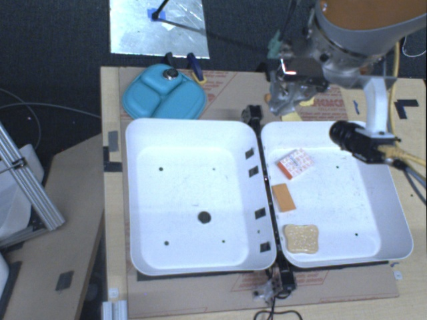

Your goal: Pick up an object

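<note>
The arm point(363, 12) is the biggest thing here; it hangs high over the far edge of the right bin point(393, 239), and its gripper point(288, 99) points down just beyond that bin's far-left corner. Whether the gripper is open or closed I cannot tell, and nothing is seen held by it.

The left bin point(147, 245) lies touching the right bin's left side. A blue divided tray point(163, 95) rests on the bench behind the left bin, well apart from the right bin.

Inside the right bin are three small things, all close to its left wall: a tan sponge-like pad point(301, 239) at the near-left corner, an orange flat card point(283, 197) in the middle, and a red-and-white patterned block point(295, 163) toward the far end.

In my judgement the reach has not yet begun. The patterned block looks the best target, being the thickest and nearest to the gripper. The arm should descend straight over its centre, staying away from the wall.
</note>
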You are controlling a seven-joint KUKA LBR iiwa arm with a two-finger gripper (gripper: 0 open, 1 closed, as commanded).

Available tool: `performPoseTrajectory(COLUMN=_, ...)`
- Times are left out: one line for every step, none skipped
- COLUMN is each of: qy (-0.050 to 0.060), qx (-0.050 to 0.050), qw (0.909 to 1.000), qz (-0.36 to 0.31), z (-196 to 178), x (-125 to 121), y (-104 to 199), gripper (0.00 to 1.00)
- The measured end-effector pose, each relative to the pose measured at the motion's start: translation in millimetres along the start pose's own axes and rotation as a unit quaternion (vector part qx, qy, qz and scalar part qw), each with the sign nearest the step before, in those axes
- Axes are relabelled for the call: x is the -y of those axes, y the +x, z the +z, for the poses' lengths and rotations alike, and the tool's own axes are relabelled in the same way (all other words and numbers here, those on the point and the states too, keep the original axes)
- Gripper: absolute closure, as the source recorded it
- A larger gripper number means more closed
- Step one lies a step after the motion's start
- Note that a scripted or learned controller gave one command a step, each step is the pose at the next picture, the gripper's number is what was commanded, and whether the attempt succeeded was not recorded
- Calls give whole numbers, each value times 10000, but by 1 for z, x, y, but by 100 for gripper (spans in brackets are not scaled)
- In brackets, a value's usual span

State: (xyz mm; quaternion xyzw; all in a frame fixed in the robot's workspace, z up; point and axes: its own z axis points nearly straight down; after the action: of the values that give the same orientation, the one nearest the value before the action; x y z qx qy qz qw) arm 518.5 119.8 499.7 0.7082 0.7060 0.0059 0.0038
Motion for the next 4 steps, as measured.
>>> performPoseTrajectory(qy=98, qx=18, qw=9999, qz=-49, z=81, x=20, y=39, gripper=100)
performPoseTrajectory(qy=18, qx=8, qw=10000, qz=7, z=9, x=26, y=-22, gripper=100)
performPoseTrajectory(qy=69, qx=8, qw=10000, qz=-59, z=44, x=33, y=36, gripper=100)
performPoseTrajectory(qy=9, qx=7, qw=10000, qz=8, z=-39, x=31, y=-30, gripper=100)
